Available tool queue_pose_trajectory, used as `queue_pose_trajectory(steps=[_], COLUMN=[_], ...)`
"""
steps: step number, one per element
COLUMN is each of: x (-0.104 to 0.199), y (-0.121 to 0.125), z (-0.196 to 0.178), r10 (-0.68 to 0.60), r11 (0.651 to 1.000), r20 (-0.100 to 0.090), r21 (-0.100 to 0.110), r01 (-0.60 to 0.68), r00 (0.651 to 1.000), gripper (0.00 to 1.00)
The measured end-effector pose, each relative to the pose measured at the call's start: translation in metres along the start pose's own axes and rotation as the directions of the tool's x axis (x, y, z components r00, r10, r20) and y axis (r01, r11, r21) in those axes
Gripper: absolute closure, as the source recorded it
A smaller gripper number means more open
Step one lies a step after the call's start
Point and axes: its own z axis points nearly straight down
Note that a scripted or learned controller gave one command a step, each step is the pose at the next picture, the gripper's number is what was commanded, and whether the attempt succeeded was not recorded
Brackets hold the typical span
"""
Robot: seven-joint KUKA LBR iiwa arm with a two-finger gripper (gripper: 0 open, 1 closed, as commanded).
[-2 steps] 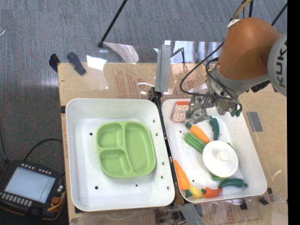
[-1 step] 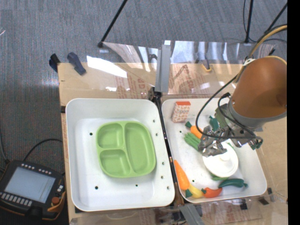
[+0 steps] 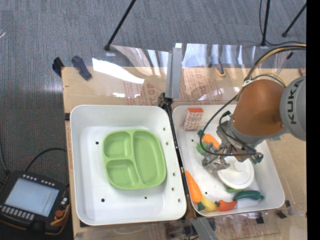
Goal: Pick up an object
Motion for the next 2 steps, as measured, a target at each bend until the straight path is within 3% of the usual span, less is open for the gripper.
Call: queue_pose_trajectory(steps=[1, 2], x=[0.0, -0.0016], y=[0.0, 0.0009], z=[-0.0003, -0.0102], r10=[-0.001, -0.003], r11=[1.0, 1.0], r20=[0.0, 0.002], r21=[0.0, 0.001], r01=[0.001, 0.003], r00=[1.0, 1.0], gripper=[0.0, 1.0])
